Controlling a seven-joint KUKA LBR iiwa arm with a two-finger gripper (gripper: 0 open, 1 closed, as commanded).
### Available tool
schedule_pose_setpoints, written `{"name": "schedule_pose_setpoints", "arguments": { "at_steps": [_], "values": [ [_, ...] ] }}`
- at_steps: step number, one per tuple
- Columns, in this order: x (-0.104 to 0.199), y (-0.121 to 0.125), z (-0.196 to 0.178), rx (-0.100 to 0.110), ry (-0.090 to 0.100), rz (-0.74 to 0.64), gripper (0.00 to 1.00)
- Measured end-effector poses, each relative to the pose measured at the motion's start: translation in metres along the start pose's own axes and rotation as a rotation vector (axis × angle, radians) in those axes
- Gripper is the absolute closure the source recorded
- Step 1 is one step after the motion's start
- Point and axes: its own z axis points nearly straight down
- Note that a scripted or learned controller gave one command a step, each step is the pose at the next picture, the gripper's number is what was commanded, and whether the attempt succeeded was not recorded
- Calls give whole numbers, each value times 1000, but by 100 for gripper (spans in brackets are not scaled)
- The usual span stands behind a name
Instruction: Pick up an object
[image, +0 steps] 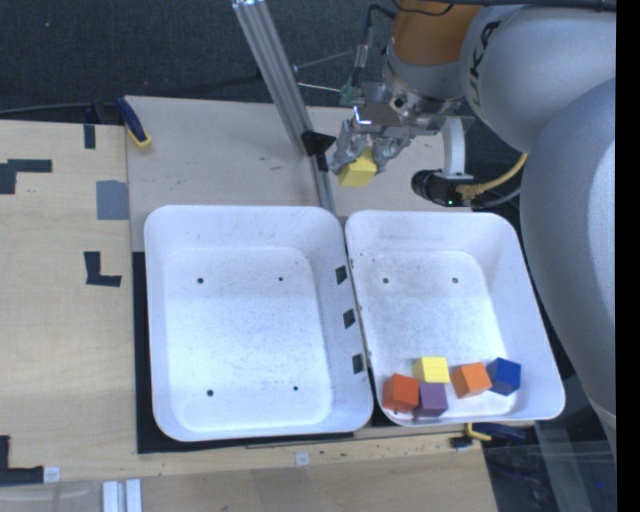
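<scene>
My gripper (362, 160) hangs high above the bench, over the far edge where the two bins meet, and is shut on a yellow block (358, 172) that sits between its fingers. In the right bin (500, 250), near its front edge, lie several blocks: an orange one (402, 391), a yellow one (434, 369), a purple one (432, 398), another orange one (470, 379) and a blue one (505, 375).
The left bin (165, 300) stands beside the right one. A slanted aluminium post (285, 90) rises just left of the gripper. The grey arm (560, 120) fills the upper right. A yellow-tipped clamp (135, 125) lies at the bench's far left.
</scene>
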Motion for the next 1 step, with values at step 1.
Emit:
{"name": "schedule_pose_setpoints", "arguments": {
  "at_steps": [1],
  "values": [
    [32,-26,-34,-1,4,-4,100]
  ]
}}
